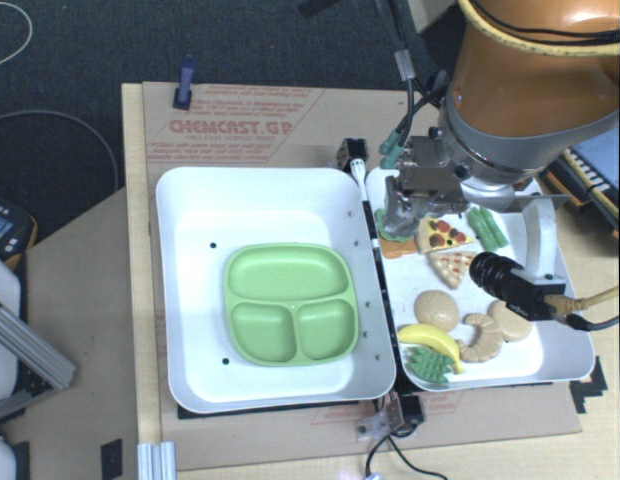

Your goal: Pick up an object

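The right bin [565, 363] holds a cluster of toy foods. A pizza slice [442, 234] with red dots lies toward the far side, a green vegetable piece [487, 228] just right of it, and a waffle-patterned wedge [452, 266] just nearer. A tan roll [436, 308] sits in the middle. At the near edge lie a yellow banana [430, 339], a leafy green piece [430, 366] beneath it, and beige mushroom-like pieces [487, 333] to their right.

Arm [535, 58] cut off at top edge; tool [405, 208] fingertips hidden; right bin [575, 358] partly covered.
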`<state>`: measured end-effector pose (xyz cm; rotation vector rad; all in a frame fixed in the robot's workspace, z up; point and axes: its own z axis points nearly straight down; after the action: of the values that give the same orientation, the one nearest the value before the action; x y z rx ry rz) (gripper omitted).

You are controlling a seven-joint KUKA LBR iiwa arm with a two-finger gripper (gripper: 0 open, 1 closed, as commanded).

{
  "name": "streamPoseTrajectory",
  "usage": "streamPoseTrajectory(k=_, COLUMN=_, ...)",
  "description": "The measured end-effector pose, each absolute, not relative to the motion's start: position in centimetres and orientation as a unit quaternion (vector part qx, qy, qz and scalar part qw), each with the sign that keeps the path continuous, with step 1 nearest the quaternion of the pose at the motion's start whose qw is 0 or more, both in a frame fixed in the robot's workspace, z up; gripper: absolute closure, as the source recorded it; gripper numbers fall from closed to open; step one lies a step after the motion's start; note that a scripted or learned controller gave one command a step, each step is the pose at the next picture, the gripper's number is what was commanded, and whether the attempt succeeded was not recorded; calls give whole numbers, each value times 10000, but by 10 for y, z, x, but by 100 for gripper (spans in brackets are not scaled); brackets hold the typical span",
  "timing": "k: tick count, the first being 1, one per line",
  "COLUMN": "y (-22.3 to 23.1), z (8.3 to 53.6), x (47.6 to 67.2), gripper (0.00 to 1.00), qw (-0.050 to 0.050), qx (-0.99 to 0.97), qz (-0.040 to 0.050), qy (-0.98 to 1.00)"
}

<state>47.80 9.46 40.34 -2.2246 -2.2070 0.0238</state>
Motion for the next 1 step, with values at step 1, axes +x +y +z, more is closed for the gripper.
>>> streamPoseTrajectory(k=1, y=98, z=422, x=480, gripper=100, qw=-13, qx=-7071, qz=-15, qy=-7071)
